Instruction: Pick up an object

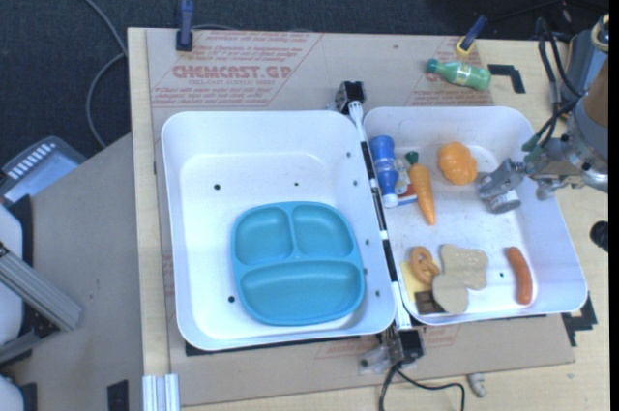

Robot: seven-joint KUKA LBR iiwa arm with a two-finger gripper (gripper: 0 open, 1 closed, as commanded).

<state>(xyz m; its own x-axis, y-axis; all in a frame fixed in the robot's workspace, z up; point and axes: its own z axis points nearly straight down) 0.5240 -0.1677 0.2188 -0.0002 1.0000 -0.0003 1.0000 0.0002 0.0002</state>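
Observation:
The right bin (546, 235) holds several toy foods. An orange fruit (456, 162) lies near its back, with a carrot (422, 191) and a blue and white bottle (384, 169) to its left. At the front sit a pretzel (422, 262), two beige bread slices (458, 276) and a red sausage (523, 273). My gripper (501, 189) hangs low over the bin's middle right, just right of the orange fruit, with nothing seen between its fingers.
The left bin (193, 206) holds a blue sectioned plate (297, 261). A green bottle (460, 73) lies on the bench behind the right bin. The arm (580, 138) reaches in from the right edge. Cables trail at the front.

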